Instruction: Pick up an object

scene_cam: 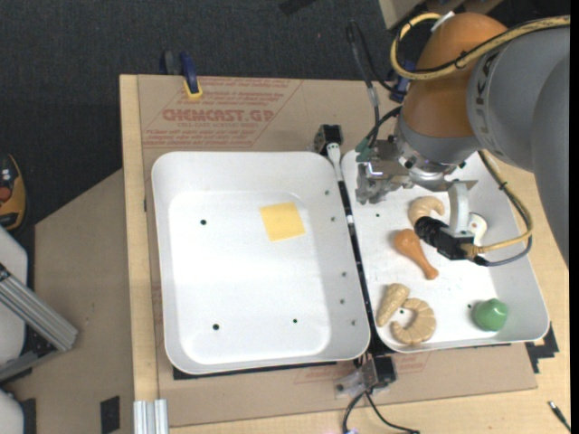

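Our gripper point(373, 186) hangs at the right bin's point(529, 307) eleven o'clock corner; whether it is apart or together we cannot tell. Cardboard point(222, 107) reads "CHEMCAST GP".

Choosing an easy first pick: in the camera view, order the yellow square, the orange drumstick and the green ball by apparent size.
1. yellow square
2. orange drumstick, longer than the square is wide but much thinner
3. green ball

The last two look close, so that order is unsure.

I watch through one fixed camera above the bench point(226, 107), looking down at a slant, far enough to take in both white bins point(181, 242); the arm point(507, 70) enters from the frame's right.
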